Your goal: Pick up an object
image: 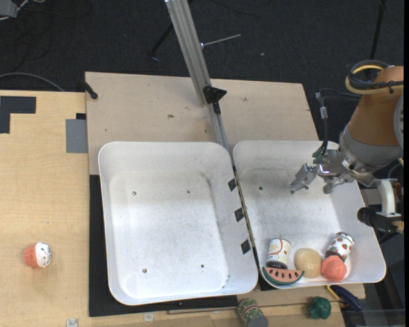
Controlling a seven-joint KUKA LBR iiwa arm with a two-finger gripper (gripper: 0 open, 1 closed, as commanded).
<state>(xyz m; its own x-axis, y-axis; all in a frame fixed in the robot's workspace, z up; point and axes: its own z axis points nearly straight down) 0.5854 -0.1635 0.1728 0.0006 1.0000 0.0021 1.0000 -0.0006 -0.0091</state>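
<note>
My gripper (316,182) hangs over the upper part of the right bin (286,203), its fingers spread open with nothing between them. Several small objects lie along that bin's front edge, well below the gripper: a white and orange can (278,252), a watermelon slice (283,275), a beige egg-shaped ball (307,262), a red-orange ball (334,269) and a small red and white figure (341,243).
The left bin (163,216) sits beside the right one, with black clips along the shared wall. An orange and white ball (37,255) lies on the wooden bench far left. A green lump (319,308) and a small can (249,312) rest in front of the bins. An aluminium bar (194,53) slants in behind.
</note>
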